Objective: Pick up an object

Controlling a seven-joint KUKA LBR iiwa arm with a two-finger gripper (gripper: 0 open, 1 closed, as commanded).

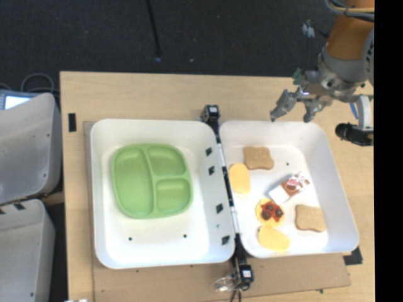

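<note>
1. We take the right bin [327, 145] as our landmark; the end effector [295, 110] hangs just past its far rim, fingers spread apart with nothing between them.
2. Inside it we see two toast slices [258, 158], two yellow pieces [239, 177], a small carton [288, 187] and a red-topped piece [271, 211].
3. Its near-right corner and far strip lie bare.
4. A green divided plate [152, 180] fills the neighbouring bin [101, 231] on its left.

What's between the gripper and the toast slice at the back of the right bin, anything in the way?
Nothing visible. The gripper sits above the right bin's back rim, with bare white floor between it and the toast slice. The yellow piece and small carton lie nearer the front.
</note>
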